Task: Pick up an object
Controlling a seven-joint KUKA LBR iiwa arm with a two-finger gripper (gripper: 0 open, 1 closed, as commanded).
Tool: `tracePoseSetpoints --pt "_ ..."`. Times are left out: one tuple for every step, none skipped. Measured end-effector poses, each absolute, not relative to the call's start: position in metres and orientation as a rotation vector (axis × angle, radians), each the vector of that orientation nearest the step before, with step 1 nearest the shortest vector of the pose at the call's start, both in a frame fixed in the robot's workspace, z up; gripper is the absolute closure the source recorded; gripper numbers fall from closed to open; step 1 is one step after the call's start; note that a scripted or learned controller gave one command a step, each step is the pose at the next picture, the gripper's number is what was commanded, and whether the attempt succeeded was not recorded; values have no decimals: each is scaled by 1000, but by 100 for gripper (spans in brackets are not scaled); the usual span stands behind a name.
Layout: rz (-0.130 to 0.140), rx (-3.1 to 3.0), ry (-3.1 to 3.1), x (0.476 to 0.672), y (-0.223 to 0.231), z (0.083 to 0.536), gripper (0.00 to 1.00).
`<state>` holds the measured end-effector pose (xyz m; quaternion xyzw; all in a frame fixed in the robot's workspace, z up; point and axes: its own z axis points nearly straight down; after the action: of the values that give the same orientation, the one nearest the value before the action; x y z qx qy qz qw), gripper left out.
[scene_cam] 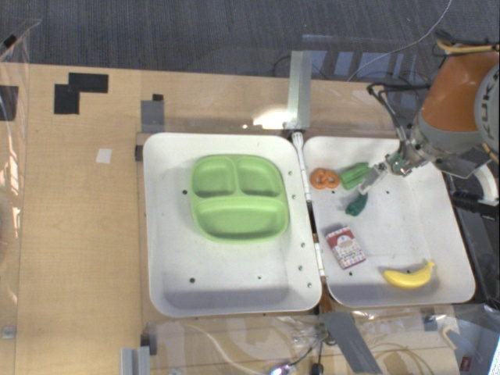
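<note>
In the right bin [437,233] lie an orange pretzel-shaped toy [324,180], a light green piece [353,173], a small dark green piece [358,204], a red and white box [344,248] and a yellow banana [408,275]. My gripper [372,180] reaches in from the right, low over the bin's upper part. Its tip is at the right end of the light green piece and just above the dark green one. Whether it touches either is unclear.
The left bin [168,233] holds a green divided plate [237,196]. A metal post [300,92] rises behind the seam between the bins. The arm's orange band [457,92] sits over the right bin's far right corner.
</note>
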<state>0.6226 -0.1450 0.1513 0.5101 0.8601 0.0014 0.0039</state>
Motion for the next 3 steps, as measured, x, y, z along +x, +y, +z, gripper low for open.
tracePoseSetpoints --pt "9 1596 2687 609 -117 92 0" --pt "19 1592 2686 612 -115 105 100" --pt "6 1313 2836 587 -167 91 100"
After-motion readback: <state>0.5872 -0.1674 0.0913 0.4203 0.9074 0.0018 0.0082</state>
